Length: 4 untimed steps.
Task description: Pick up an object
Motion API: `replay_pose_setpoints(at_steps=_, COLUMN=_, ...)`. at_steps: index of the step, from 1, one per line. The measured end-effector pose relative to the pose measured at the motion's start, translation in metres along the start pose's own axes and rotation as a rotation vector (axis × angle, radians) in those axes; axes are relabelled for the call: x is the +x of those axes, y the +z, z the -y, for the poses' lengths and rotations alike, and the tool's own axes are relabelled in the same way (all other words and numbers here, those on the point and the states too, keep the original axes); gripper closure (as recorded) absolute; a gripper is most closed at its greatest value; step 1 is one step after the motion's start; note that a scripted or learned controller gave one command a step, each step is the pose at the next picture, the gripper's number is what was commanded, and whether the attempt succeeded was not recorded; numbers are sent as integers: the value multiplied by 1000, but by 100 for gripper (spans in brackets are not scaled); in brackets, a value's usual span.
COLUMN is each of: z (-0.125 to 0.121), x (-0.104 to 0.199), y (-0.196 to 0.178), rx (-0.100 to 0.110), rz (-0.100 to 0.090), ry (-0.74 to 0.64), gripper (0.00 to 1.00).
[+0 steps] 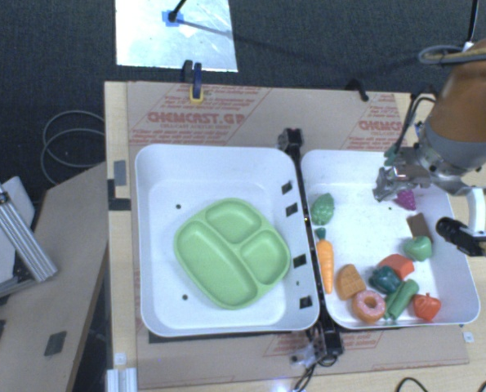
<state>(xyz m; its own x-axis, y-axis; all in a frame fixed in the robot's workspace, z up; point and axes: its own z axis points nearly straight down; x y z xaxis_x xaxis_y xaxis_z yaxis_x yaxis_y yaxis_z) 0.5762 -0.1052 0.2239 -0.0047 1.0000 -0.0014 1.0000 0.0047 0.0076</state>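
- Gripper (392, 184) hangs over the upper right part of the right bin (349, 182), just beside a small purple toy (406, 198); can't tell if the fingers are open or closed, too small and blurred.
- Nothing visibly between the fingers, so I judge the pick not yet made.
- Likely target: the purple toy, low and close to the bin's far right wall. Risk: fingers clip the wall or push the toy aside instead of closing on it.
- Risk: the toy is small and mostly hidden by the wrist, so a slight offset means an empty close.
- Other picks in the same bin: green vegetable (322, 209), carrot (325, 265), donut (367, 305), cucumber (400, 298), red tomato (426, 305), green pepper (418, 247).
- The lower cluster is tightly packed and touching; a grasp there could catch two things or knock neighbours.
- Left bin (165, 219) holds a green divided plate (231, 252), well apart from the arm.
- Both bins sit on the worktop (218, 114).
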Motion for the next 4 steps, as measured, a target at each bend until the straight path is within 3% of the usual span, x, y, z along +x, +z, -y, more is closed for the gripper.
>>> replay_pose_setpoints(at_steps=1, z=-1, x=0, y=-1, rx=5, rz=-1, ry=1, gripper=100)
replay_pose_setpoints(at_steps=3, z=24, x=115, y=-11, rx=7, rz=-4, ry=-6, gripper=100)
replay_pose_setpoints(at_steps=4, z=37, x=136, y=-9, rx=8, rz=-2, ry=-2, gripper=100)
